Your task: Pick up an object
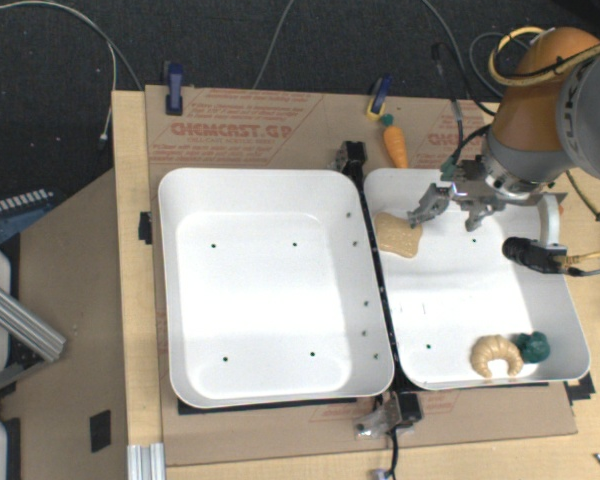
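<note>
- The arm (540, 98) reaches in from three o'clock and hangs its jaws (452, 206) over the far end of the right bin (540, 308), up toward twelve o'clock of that bin.
- The nearest candidate is a tan, flat piece that looks like a slice of bread (397, 236), lying at the bin's ten o'clock corner, hard against the wall it shares with the left bin (270, 288).
- My worry: the bread sits so close to that wall that a descending finger could land on the rim or pin the slice against it instead of straddling it.
- It is also flat and low, so the jaws may close above it and come up with nothing.
- The jaws look spread fairly wide, one finger angled toward the bread, the other toward three o'clock; nothing lies between them, and I cannot tell whether the nearer tip touches the bread.
- Other choices lie well apart at the bin's five o'clock corner: a croissant (497, 355) with a dark green lump (532, 346) just beside it.
- A toy carrot (394, 144) rests on the cardboard surface (280, 128) outside the bins, at twelve o'clock.
</note>
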